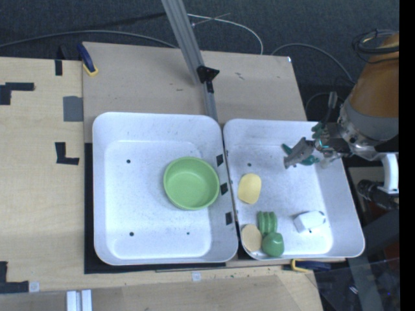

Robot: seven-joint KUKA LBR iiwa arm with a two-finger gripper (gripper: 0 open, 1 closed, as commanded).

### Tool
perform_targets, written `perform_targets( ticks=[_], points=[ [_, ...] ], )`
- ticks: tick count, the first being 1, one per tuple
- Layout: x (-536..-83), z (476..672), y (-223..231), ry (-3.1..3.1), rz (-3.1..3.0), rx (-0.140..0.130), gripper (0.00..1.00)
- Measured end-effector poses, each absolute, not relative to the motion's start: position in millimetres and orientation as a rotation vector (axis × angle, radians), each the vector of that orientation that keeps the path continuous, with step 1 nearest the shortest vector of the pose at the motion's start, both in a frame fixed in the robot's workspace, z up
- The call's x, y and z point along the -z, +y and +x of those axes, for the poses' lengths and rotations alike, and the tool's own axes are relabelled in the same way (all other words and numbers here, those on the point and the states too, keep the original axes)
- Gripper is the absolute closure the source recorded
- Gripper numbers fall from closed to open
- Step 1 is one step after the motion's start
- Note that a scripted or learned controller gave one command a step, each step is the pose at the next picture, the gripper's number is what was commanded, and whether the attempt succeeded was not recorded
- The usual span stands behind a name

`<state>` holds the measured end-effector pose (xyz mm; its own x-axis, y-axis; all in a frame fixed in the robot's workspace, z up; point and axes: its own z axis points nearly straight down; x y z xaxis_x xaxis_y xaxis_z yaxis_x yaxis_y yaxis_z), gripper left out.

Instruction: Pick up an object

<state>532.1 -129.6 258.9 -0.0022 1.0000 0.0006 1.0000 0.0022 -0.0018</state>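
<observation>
My gripper (293, 157) hangs over the upper right part of the right bin (272, 131), with nothing between its fingers that I can see. Below and left of it lies a pale yellow lemon-shaped object (249, 188). Toward the bin's front edge sit a green ridged object (266, 222), a green round piece (273, 243) and a cream oval object (251, 238). A small white object (309, 221) rests at the front right of the bin. The left bin (130, 135) holds a light green bowl (190, 183).
A grey metal pole (185, 28) slants from the top down to the seam between the bins, ending at a black clamp (207, 74). Cables lie on the dark floor behind the bench. The wooden bench top (39, 173) spreads left of the bins.
</observation>
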Motion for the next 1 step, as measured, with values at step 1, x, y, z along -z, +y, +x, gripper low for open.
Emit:
perform_targets(
  ticks=[1],
  points=[
    [-258.9,532.1,-129.7,-2.223,-2.218,-0.001,0.0]
  ],
)
